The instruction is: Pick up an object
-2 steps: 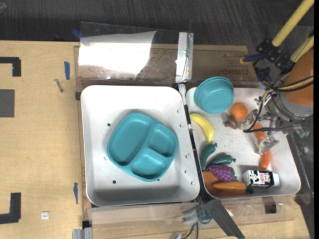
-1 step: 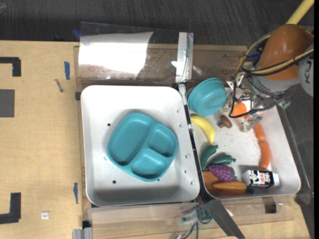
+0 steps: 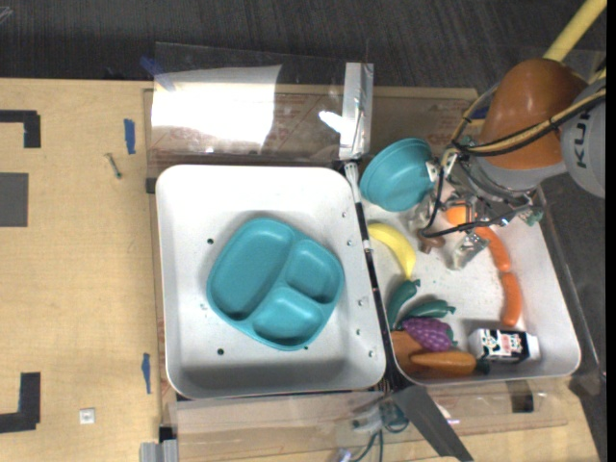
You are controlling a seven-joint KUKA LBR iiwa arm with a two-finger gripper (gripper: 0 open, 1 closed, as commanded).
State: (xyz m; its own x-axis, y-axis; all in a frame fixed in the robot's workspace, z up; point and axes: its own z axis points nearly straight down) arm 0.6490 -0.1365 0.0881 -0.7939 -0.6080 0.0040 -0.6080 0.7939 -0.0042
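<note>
My gripper (image 3: 454, 237) hangs low over the upper middle of the right bin (image 3: 549, 296), under the grey wrist with the orange band. A small orange piece (image 3: 460, 215) shows right at the gripper, partly hidden by cables. Just left of the gripper, a teal bowl (image 3: 397, 174) lies tilted at the bin's top left corner. A yellow banana (image 3: 395, 245) lies to the lower left of the gripper. A long orange carrot (image 3: 506, 277) runs down the bin to the gripper's right.
The left bin (image 3: 183, 258) holds a teal divided plate (image 3: 276, 281). At the right bin's front lie purple grapes (image 3: 429, 333), a green leafy piece (image 3: 416, 306), an orange sausage-like piece (image 3: 443, 362) and a small black-and-white carton (image 3: 500, 345).
</note>
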